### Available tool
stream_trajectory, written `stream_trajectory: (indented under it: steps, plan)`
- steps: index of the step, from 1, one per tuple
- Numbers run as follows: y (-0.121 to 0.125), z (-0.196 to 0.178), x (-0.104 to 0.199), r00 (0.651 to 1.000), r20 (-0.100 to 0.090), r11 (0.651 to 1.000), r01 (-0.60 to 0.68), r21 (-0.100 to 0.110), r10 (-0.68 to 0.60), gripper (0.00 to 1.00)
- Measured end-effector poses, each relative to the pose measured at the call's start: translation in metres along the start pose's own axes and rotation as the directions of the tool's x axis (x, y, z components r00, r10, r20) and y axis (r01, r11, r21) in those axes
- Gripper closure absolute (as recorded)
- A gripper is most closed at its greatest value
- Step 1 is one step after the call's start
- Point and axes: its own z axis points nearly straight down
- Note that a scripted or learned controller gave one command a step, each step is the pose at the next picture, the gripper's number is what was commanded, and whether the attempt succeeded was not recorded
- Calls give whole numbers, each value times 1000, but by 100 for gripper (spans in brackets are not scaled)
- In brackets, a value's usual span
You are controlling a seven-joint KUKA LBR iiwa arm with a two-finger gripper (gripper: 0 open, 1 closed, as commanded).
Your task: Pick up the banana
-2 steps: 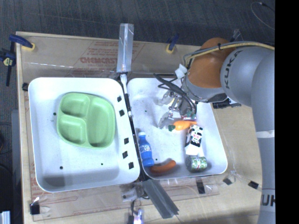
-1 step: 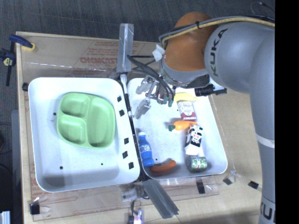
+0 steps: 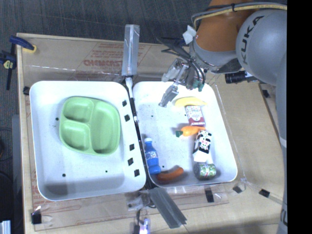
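From my station I see the claw point(image 3: 168, 95) hanging over the far part of the right bin point(image 3: 222, 130), its fingers slanting down toward the left and near side. I cannot tell how far apart they stand; the metal blurs together at this angle, and I see nothing held between them. The banana point(image 3: 190, 101) lies in the far right part of that same bin, just to the right of the claw, close beside it but apparently not touching. Its long axis runs roughly left to right, with a slight curve, and its left tip points toward the fingers. Just nearward of it sits a red carton point(image 3: 194, 115), close enough to crowd one side, and beyond that a carrot point(image 3: 189, 130), a cow-print carton point(image 3: 203, 146) and a can point(image 3: 206, 170) line the right wall. A blue bottle point(image 3: 151, 156) and a sausage point(image 3: 169, 174) lie along the near left. The left bin holds a green tray point(image 3: 90, 125). My judgement: the claw must shift right, then close across the banana's short width, far to near, keeping clear of the red carton.
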Motion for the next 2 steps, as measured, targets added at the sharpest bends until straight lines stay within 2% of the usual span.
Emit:
stream_trajectory:
  steps: [1,2]
  plan:
    - [16,12,22,994,-4,994,110,0,-110,0]
    - [-33,18,-10,1000,1,1000,5,0,-5,0]
